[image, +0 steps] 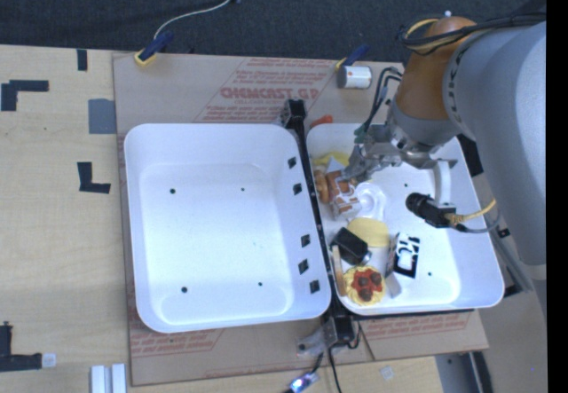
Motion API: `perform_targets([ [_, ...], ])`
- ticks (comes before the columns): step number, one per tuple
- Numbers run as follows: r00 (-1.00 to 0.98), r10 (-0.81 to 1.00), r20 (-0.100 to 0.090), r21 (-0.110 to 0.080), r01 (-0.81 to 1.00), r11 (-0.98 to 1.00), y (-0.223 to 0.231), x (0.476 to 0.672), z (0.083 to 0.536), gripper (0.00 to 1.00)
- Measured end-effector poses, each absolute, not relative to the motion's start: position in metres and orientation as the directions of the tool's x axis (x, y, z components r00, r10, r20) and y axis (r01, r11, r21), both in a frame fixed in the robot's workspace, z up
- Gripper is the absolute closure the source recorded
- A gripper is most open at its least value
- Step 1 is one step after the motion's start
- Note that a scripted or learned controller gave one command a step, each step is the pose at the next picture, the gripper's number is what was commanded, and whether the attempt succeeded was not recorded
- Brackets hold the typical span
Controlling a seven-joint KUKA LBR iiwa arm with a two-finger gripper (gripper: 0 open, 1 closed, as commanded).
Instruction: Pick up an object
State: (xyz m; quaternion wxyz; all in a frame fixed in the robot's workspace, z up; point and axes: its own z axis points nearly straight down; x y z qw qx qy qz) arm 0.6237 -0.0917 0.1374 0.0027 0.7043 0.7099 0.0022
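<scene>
My gripper [357, 168] reaches into the right bin [470, 280] from the right and hangs low over its upper left part. Right under and beside it lie an orange-brown packet [329, 185] and a clear plastic piece [366, 201]. A yellow object [373, 231] sits below them with a small black block [351, 246] on its left. A red and yellow round item [364, 284] lies at the bin's front edge. A black and white piece [406, 255] rests to the right of the yellow object. A yellow scrap [335, 158] shows near the bin's top left corner.
The left bin [213, 223] stands beside the right one, joined by a black clip strip [304, 205]. The grey arm [497, 116] covers the right bin's upper right. A black cylindrical part with a cable [429, 208] juts over the bin. Cardboard lies under both bins.
</scene>
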Motion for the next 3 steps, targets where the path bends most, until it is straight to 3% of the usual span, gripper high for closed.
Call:
perform_targets([
  [1, 0.000, 1.000, -0.001, -0.001, 1.000, 0.000, -0.104, 0.636, 0.115, 1.00],
  [2, -0.008, 1.000, 0.000, 0.015, 1.000, 0.008, -0.049, 0.672, 0.235, 1.00],
  [3, -0.015, 1.000, 0.004, 0.010, 1.000, 0.015, 0.089, 0.669, 0.314, 1.00],
])
